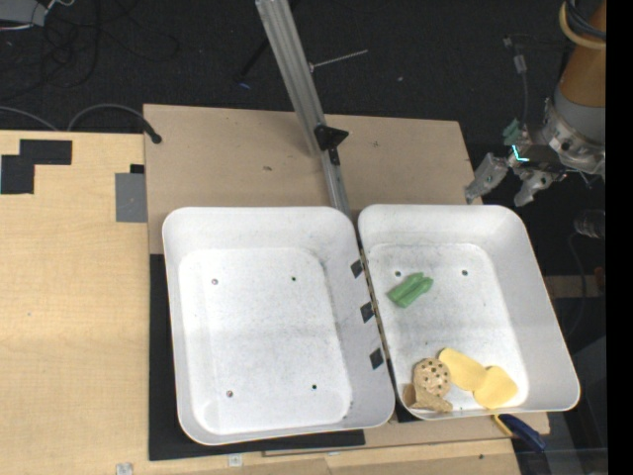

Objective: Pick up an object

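The right bin (534, 275) holds a small green object (409, 290) near its middle left. A yellow object (479, 378) and a tan perforated object (430, 380) lie together at its near edge. My gripper (506, 181) hangs at the right, above and just beyond the far right corner of the right bin, well apart from all three objects. Its two fingers (486, 178) are spread apart with nothing between them.
The left bin (178, 265) lies beside the right one. A slanted metal rail (300, 87) rises behind the bins' shared edge. Black clips (364, 312) sit along the divider. A wooden surface (69, 265) spreads to the left.
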